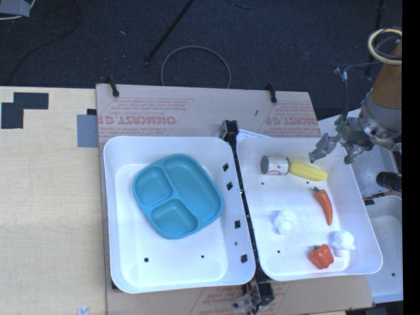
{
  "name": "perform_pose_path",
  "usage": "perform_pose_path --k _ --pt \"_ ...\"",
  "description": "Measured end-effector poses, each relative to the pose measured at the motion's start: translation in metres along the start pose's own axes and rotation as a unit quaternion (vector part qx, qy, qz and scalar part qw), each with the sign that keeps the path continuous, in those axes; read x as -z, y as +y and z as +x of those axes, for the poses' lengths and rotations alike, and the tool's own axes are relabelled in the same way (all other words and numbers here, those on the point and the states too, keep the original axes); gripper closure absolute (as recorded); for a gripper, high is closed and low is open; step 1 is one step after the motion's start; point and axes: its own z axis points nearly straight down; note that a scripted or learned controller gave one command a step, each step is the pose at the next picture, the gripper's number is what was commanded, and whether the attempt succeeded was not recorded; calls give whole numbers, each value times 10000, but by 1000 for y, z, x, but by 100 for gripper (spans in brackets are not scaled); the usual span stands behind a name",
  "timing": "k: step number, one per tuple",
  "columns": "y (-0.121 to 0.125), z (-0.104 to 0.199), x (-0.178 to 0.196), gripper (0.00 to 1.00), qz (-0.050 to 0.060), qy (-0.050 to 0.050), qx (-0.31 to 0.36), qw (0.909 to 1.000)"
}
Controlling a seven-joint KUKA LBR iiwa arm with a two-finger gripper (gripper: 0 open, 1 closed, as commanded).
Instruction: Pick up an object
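The right bin (298,268) holds a small grey and white can (274,165) lying on its side, a yellow corn cob (308,170) next to it, an orange carrot (324,205), a white lump (285,221), a red pepper (321,256) and another white lump (342,241). My gripper (338,147) hovers over the bin's far right corner, just right of the corn cob. Its two fingers are spread apart with nothing between them.
The left bin (125,261) holds a blue divided plate (177,195). A black divider (239,205) with clips runs between the bins. Cardboard (164,113) lies under both bins, and the pale wooden bench (46,202) stretches to the left.
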Motion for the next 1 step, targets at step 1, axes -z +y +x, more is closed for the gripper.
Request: perform_pose_path --k 1 --pt "3 0 8 0 -68 -17 8 10000"
